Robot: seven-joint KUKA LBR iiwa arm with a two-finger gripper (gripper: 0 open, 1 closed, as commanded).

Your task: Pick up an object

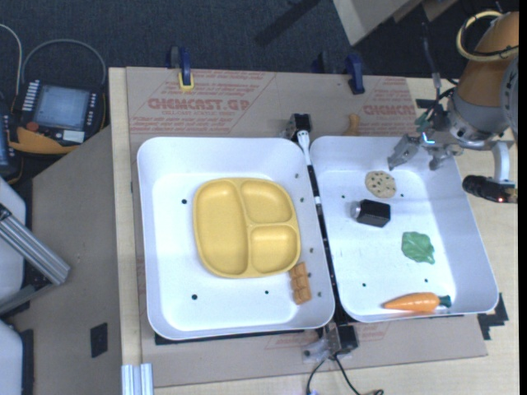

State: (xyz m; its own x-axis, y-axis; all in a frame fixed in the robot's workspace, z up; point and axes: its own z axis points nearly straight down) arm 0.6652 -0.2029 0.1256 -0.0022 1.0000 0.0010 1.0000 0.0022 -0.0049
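Observation:
My gripper (pixel 417 158) hangs over the far right part of the right bin (pixel 461 220), its two fingers spread open with nothing between them. A round cookie (pixel 380 184) lies just left of and below the fingers. A small black block (pixel 373 213) sits below the cookie. Nearer the front lie a green leafy piece (pixel 418 248) and an orange carrot (pixel 414 304) by the front rim.
The left bin (pixel 165 245) holds a yellow divided plate (pixel 246 225) and a small brown waffle piece (pixel 300 283) at its front right. The rims of the two bins meet in the middle. Clamps stand on the cardboard at the back edge.

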